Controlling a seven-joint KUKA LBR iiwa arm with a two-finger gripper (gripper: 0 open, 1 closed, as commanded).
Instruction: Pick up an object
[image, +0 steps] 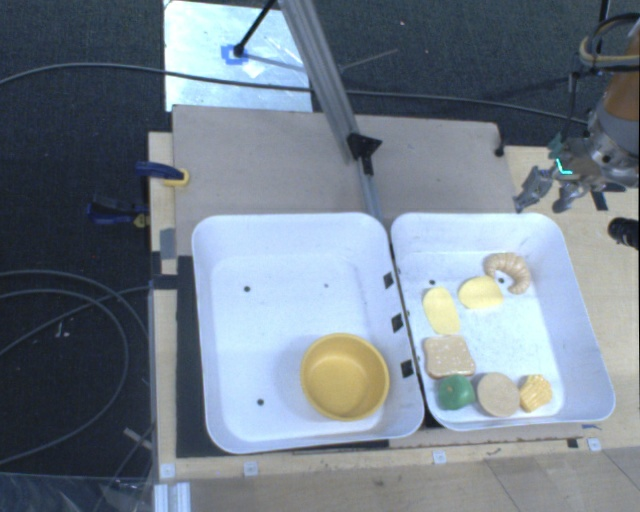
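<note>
Hovering my claw (549, 193) with its fingers spread and nothing between them, past the far right corner of the right shallow white bin (573, 300) | curled tan croissant (508, 270) in that bin's far part | round yellow plastic bowl (345, 376) near in the left white bin (225, 300)
</note>
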